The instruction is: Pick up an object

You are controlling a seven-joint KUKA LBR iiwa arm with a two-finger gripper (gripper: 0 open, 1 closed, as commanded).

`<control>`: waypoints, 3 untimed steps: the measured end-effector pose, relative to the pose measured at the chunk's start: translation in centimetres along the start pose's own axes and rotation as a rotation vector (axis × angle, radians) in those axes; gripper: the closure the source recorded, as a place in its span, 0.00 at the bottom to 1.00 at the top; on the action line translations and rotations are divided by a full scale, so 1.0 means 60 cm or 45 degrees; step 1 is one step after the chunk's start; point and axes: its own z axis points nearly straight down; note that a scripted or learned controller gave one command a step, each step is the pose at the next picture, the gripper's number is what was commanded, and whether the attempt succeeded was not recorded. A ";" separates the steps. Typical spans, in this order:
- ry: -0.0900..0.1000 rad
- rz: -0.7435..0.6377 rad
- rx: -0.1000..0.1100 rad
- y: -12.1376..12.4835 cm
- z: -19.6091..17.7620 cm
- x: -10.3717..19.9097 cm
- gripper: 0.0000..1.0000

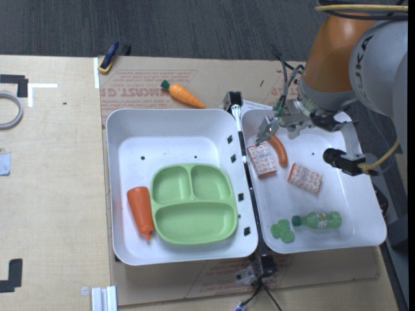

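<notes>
Camera view, from above at a slant: gripper [267, 129] low over the back left corner of the right bin [363, 233], close to the divider clips between the two bins. Fingers spread a little, nothing seen between them. Just below and to the right of the fingertips, nearly touching, an orange sausage [278, 149], probably the target. Long axis running from upper left to lower right, upper end nearest the fingertips. Judged from this: a short drop and a slight shift down the view needed, with the fingers set across the narrow width, not along the length.

Look of the sausage: smooth, rounded, glossy orange-red, likely toy plastic and apt to slip or roll if pinched off centre. Crowded on its left by a small red-and-white carton [262, 159], touching or almost so; risk of a finger landing on that instead.

Elsewhere in the same bin, well apart: a wrapped pink snack [305, 178], a green bottle [318, 221], a green leafy piece [282, 230]
</notes>
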 end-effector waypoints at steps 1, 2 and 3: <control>0.000 0.001 0.001 0.000 0.001 0.000 0.00; 0.000 0.001 0.001 0.000 0.001 0.000 0.00; 0.000 0.001 0.001 0.000 0.001 0.000 0.00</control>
